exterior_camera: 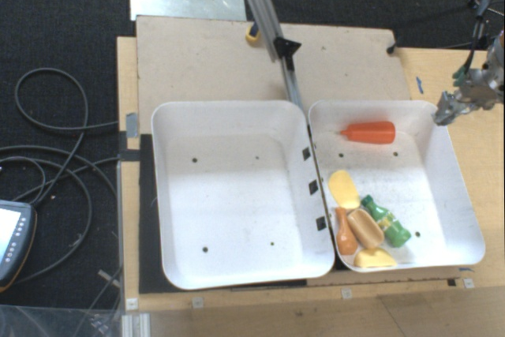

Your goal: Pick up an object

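In the right bin (pixel 450 185), an orange-red bottle-shaped toy (pixel 370 132) lies on its side near the far wall. A heap of toy food sits at the near left corner: a pale yellow piece (pixel 344 189), an orange carrot (pixel 345 231), a tan bread roll (pixel 366 227), a green item (pixel 387 222) and a yellow wedge (pixel 375 257). My gripper (pixel 447 111) hangs at the right edge of the view, just past the right bin's far right corner, with nothing seen in it.
The left bin (pixel 229 193) stands beside the right one on the wooden bench. A grey pole (pixel 264 4) slants down from the top to the bins' shared far corner. Cables and a tablet (pixel 12 237) lie on the dark floor at the left.
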Controlling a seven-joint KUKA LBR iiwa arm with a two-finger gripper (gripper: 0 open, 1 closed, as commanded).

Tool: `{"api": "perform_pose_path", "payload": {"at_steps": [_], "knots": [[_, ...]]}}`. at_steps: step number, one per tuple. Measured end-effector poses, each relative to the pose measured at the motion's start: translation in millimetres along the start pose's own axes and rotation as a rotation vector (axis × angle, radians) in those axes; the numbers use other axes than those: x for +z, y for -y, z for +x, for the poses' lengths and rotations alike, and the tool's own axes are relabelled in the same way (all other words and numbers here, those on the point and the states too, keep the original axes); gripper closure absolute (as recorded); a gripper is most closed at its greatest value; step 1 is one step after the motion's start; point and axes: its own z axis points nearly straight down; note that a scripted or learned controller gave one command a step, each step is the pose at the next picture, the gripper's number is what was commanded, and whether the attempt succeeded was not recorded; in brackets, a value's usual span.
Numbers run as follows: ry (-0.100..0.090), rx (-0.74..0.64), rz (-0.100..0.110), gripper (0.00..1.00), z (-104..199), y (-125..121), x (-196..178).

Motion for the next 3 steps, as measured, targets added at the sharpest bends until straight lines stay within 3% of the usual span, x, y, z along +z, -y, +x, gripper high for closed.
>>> {"api": "perform_pose_path", "payload": {"at_steps": [1, 3], "knots": [[-0.002, -0.001, 0.006, 1.0, 0, -1, 0], [-0.006, -0.005, 0.008, 1.0, 104, -20, 25]]}}
